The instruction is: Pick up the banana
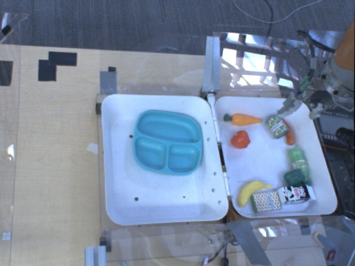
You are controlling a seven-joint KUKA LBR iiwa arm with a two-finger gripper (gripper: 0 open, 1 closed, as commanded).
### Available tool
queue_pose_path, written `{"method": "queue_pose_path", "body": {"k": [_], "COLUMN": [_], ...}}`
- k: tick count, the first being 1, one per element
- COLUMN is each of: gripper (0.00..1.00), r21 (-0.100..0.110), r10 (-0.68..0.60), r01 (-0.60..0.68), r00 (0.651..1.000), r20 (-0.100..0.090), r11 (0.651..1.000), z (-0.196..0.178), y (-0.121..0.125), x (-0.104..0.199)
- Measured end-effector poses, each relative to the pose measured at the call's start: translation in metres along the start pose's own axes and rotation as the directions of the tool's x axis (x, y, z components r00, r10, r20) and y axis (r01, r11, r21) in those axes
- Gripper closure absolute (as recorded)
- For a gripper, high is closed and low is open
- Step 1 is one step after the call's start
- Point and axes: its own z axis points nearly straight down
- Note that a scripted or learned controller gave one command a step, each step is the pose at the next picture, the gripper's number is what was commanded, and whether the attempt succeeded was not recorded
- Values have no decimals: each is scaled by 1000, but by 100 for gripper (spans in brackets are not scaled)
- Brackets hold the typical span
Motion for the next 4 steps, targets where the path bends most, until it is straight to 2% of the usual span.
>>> {"method": "queue_pose_path", "body": {"k": [1, 2, 3, 4], "gripper": [0, 0, 0, 0], "r21": [-1, 0, -3, -1], "r10": [-224, -321, -812, -855], "r01": [224, 321, 812, 855], "r00": [975, 947, 584, 518], "r20": [0, -1, 1, 0], "r11": [975, 947, 584, 518], "z": [14, 84, 90, 135], "y": [-26, -54, -102, -102], "x": [74, 86, 111, 59]}}
